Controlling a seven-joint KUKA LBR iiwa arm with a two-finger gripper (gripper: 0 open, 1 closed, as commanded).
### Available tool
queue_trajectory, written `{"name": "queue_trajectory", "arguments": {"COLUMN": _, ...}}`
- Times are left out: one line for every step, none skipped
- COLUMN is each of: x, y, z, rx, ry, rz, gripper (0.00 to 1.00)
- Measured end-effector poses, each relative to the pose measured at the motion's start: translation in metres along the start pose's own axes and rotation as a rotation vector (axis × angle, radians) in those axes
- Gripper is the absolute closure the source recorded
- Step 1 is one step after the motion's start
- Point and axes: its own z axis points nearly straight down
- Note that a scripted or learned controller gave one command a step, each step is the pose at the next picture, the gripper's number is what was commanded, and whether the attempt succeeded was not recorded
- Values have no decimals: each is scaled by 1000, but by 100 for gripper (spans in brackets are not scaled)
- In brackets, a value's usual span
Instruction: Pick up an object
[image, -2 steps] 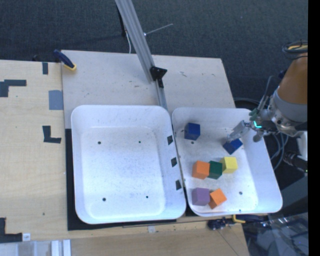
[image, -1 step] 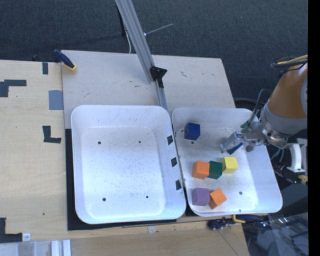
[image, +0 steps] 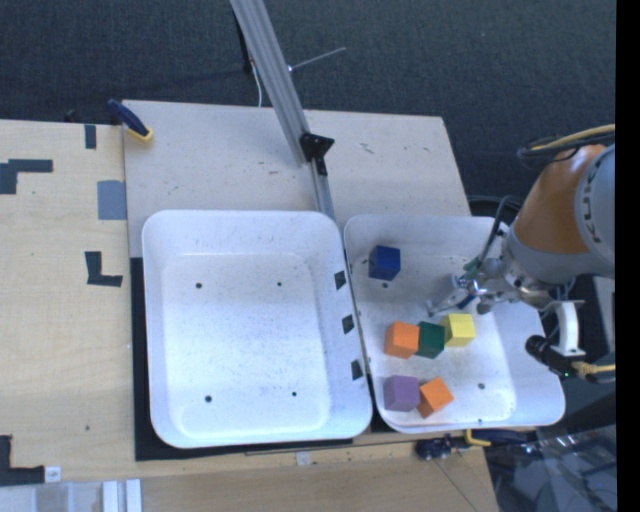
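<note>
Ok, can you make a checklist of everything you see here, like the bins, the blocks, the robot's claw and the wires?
Surface: bench with left bin and right bin.
Job's things: blue block, orange block, green block, yellow block, purple block, second orange block, all in right bin.
Clutter: blue-yellow tool on bench.
Grippers: gripper above yellow block; finger state unclear.
Cables: yellow cable near arm.
Surroundings: dark floor, slanted metal pole.

The two shallow white plastic bins look smooth, with small dark specks. The pale wooden bench top looks flat and matt. The long grey metal bar shines a little. The small coloured blocks, like the blue cube, look matt.
</note>
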Motion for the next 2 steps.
{"name": "queue_trajectory", "arguments": {"x": 1, "y": -1, "z": 34, "rx": -2, "ry": 0, "rz": 0, "gripper": 0}}
{"name": "queue_trajectory", "arguments": {"x": 2, "y": 0, "z": 22, "rx": -4, "ry": 1, "rz": -1, "gripper": 100}}
